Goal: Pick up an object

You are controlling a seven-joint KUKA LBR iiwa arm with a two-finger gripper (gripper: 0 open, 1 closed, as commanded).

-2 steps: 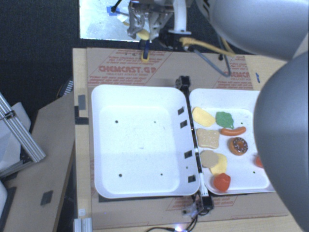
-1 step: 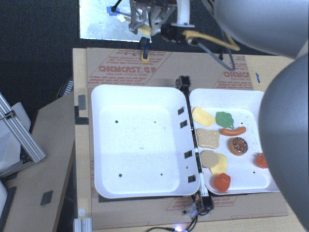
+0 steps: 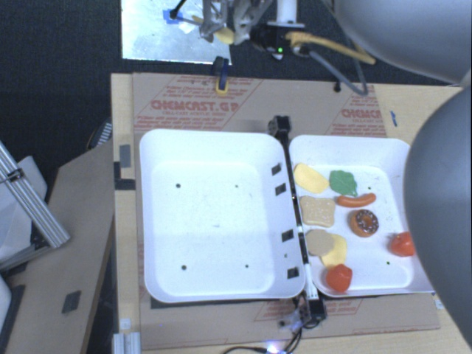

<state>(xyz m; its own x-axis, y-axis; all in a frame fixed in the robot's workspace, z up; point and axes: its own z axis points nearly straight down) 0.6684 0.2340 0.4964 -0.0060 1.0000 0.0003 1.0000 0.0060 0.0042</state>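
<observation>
My gripper [image 3: 223,29] hangs high above the bench's far edge, well beyond both bins. A small pale yellow piece [image 3: 224,35] shows between its fingertips, so it is shut on that. The right bin [image 3: 391,153] holds several toy foods: a yellow piece [image 3: 310,178], a green leaf [image 3: 343,181], a sausage [image 3: 357,199], a bread slice [image 3: 318,212], a brown doughnut [image 3: 363,223], a tan disc [image 3: 319,240], a red tomato [image 3: 338,277] and another red piece [image 3: 402,245].
The left bin [image 3: 214,146] sits beside the right one, with a black clip rail [image 3: 291,205] between them. A blue and yellow clamp [image 3: 221,76] stands on the cardboard at the back. The grey arm covers the right side and the upper right corner.
</observation>
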